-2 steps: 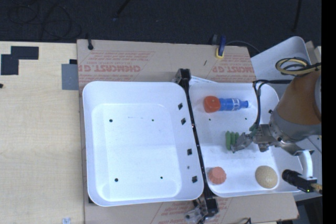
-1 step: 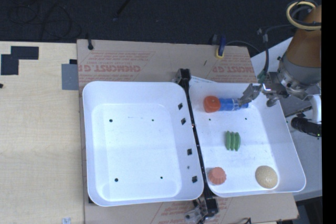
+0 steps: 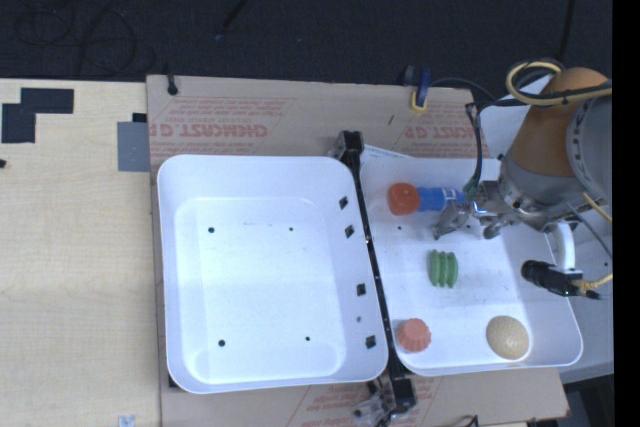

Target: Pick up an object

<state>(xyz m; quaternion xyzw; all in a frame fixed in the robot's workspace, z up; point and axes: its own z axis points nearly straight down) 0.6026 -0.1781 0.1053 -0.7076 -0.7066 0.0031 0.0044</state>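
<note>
Nearest the camera, two things are sitting along the near wall of the right bin (image 3: 560,360): a pinkish-red ball (image 3: 413,335) at the near left corner and a beige ball (image 3: 508,336) toward the near right. Farther in, a green ridged piece (image 3: 442,268) is lying about mid-bin, well apart from both balls. Beyond it, close to the far wall, an orange-red ball (image 3: 402,198) is touching the left end of a blue piece (image 3: 435,199).

Reaching in from the right, the arm (image 3: 555,145) is holding the tool (image 3: 462,219) low over the far half of this bin. The tool is hanging just right of the blue piece and just beyond and to the right of the green piece. Nothing is showing between its fingers; whether they are spread or closed cannot be told from here.

Left of the divider, the left bin (image 3: 170,285) is sitting on the bench (image 3: 70,265).
</note>
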